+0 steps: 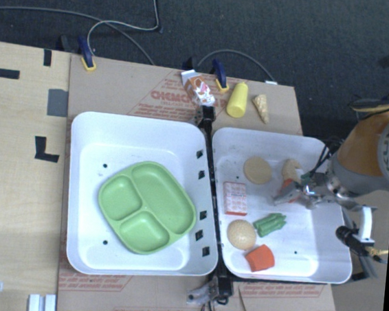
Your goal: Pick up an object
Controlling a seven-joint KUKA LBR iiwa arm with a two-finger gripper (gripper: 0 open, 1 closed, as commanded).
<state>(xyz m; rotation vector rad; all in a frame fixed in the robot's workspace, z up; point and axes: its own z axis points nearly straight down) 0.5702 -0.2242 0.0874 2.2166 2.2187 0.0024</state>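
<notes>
The gripper [293,188] reaches into the right bin [321,268] from the right, low over the bin floor near its upper right part. Whether it is spread or pressed together cannot be told, as its tip is small and blurred. Something reddish sits right at the tip, beside a small pale piece [290,170], but nothing is clearly held.

A likely risk is that the tip closes between crowded items and nudges them aside instead of catching one; the round pieces would probably roll away.

Moving outward, the right bin holds a round tan disc [258,170] just left of the tip, a pink-and-white packet [235,198] lying flat, a green vegetable [269,224], a beige egg-shaped item [241,234] and an orange-red block [260,258] near the front.

The left bin [92,141] holds a green divided plate [147,206], set at a slant.
</notes>
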